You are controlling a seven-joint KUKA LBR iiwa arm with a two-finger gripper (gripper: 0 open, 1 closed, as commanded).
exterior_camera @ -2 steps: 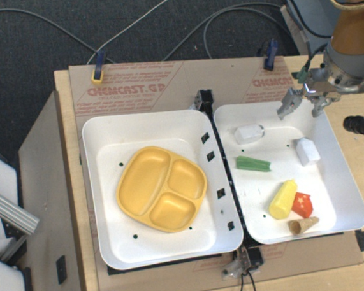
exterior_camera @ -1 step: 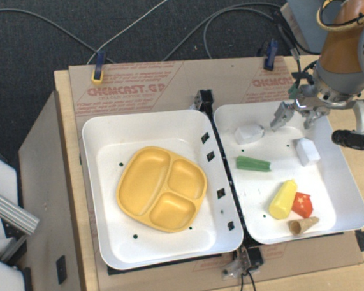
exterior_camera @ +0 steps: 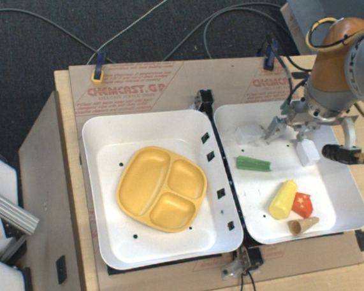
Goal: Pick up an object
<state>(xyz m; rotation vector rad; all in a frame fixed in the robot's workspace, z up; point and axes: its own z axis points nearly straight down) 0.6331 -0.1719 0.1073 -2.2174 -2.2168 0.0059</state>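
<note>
red print on the brown board [exterior_camera: 163, 79] under the bins, along its far edge. left block, above the left bin: large letters reading roughly "chemcast g.p", last characters unsure. finer red lines above and below that word, too small to read. right block, above the right bin: the same large word again, partly readable as "chemcast", its end covered by the arm. fine lines there also unreadable. no readable marks on bins, tray or the small items.
</note>
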